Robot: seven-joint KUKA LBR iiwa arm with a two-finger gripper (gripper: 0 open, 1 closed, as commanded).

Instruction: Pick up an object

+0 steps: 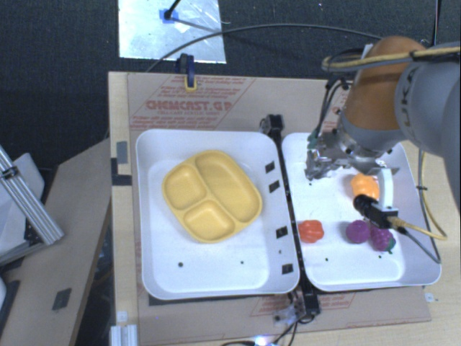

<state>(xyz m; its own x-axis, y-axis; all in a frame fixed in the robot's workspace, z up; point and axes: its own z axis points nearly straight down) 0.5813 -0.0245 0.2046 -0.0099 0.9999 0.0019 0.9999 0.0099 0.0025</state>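
Observation:
In the right bin (338,272) lie a small red pepper-like toy (310,230), a purple toy (357,231) with a second purple piece tipped in green (382,239) beside it, and an orange toy (365,186). My gripper (317,166) hangs over the far left part of the right bin, up and left of the orange toy and well above the red one. I see nothing between its fingers.
The left bin (166,272) holds a yellow three-compartment plate (211,194). A black divider with clips (282,193) runs between the two bins. The grey arm with its orange band (382,85) fills the space over the right bin's far side.

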